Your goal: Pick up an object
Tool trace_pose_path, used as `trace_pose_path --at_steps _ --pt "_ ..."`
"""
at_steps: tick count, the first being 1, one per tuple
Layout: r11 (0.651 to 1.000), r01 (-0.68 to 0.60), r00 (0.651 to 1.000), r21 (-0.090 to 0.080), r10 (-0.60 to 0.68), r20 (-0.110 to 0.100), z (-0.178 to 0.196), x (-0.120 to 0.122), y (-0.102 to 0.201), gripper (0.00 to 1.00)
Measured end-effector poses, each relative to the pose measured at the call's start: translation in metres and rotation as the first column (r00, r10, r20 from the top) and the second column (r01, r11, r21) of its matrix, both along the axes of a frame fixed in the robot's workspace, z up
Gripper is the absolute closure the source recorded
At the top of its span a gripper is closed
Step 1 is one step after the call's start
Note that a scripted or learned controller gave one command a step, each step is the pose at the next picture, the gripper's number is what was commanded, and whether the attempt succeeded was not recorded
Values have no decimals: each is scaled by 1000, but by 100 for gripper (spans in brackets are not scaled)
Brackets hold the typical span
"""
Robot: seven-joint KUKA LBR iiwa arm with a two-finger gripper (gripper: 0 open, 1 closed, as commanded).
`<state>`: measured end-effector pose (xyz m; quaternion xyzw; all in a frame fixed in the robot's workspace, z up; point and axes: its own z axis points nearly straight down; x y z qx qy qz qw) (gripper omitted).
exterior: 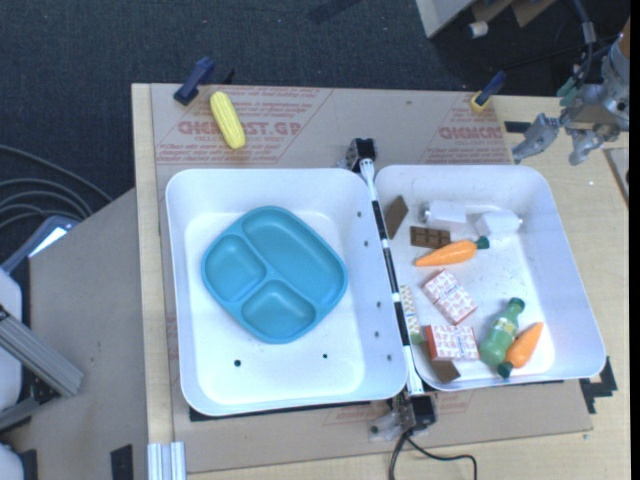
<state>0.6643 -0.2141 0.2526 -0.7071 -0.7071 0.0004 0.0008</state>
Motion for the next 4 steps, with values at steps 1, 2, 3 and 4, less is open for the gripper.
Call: trace_pose_path --at_steps 1,2,3,4 --pt "1000 -1 1000 1 1 0 -64 -45 62 0" --pt "1000 -1 1000 1 1 -2 -113 -55 120 0" --pt "1000 2 1000 -12 -2 25 -159 -74 117 0" --pt "1000 0 1000 -9 0 24 -159 -72 116 0"
